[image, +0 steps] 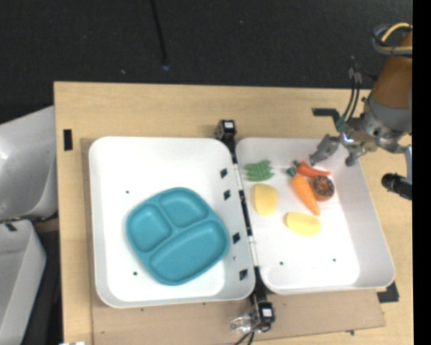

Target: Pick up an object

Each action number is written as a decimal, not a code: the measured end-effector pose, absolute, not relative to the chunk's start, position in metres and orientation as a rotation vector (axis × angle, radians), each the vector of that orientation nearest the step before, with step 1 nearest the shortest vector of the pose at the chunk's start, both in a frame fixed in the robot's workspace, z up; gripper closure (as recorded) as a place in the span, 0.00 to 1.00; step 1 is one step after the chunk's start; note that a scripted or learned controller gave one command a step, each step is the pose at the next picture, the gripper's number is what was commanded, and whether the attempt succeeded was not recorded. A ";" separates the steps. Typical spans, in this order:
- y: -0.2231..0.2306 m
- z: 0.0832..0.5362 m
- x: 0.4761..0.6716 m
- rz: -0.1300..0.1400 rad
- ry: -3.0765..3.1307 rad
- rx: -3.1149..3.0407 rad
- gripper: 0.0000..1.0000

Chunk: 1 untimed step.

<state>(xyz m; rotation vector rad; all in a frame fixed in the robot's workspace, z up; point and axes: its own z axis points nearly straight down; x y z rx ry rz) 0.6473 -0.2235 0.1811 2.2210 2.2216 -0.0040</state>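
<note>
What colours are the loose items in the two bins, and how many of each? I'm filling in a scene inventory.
Blue: 1, the divided plate in the left bin
Yellow: 2, and
Orange: 1, the carrot
Green: 1, the leafy piece
Red: 2, the thin piece and the round piece
Total: 7

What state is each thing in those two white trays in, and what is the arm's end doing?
Blue divided plate: flat in the left bin, nothing on it.
Green leafy piece: loose in the right bin, near the divider.
Two yellow pieces: lying apart.
Carrot: lying, touching the round red-brown piece.
Red piece: lying near the gripper.
Gripper: at the right bin's far edge, holding nothing visible.
</note>
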 end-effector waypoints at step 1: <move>-0.225 0.120 0.645 -0.001 2.219 2.222 0.00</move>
